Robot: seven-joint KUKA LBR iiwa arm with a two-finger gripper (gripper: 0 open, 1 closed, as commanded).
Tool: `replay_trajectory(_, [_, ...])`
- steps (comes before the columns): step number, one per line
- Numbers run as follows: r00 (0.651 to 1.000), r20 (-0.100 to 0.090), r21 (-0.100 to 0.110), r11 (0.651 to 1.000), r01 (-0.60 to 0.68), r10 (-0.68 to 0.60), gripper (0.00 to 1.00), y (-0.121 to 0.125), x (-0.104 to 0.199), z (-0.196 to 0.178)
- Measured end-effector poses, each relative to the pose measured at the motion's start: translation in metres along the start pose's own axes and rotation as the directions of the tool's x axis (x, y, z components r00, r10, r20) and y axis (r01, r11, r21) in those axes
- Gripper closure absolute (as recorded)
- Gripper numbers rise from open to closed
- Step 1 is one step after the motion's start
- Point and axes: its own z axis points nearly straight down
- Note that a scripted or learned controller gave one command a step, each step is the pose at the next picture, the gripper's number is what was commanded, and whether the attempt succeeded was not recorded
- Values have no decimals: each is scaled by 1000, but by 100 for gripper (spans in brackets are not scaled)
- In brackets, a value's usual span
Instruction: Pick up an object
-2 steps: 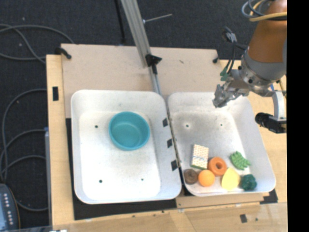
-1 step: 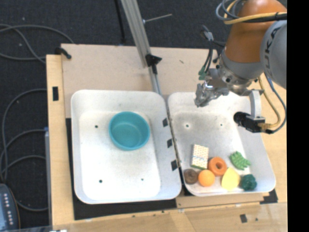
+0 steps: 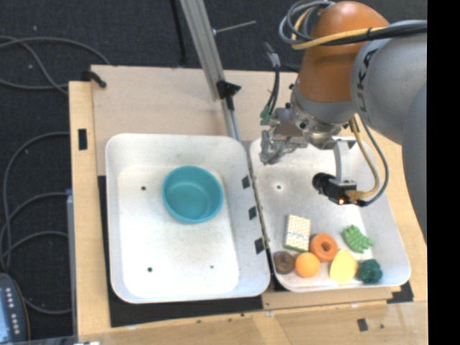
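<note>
Tool (image 3: 272,149): 11 o'clock of right bin (image 3: 392,225); finger state unclear.
Toys (image 3: 323,254): clustered at 6 o'clock, unreached.
Bowl (image 3: 192,193): left bin (image 3: 129,264), centre.

One fixed camera looks down, apparently slanted, on both bins (image 3: 129,192).

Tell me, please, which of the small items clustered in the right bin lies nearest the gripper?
The pale dotted block. It sits at the cluster's top-left edge, closest to the gripper; the others lie farther down the bin.
</note>
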Motion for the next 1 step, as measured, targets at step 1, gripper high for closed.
replay_trajectory(1, [1000, -1, 0, 1000, 1, -1, 100, -6, 50, -4])
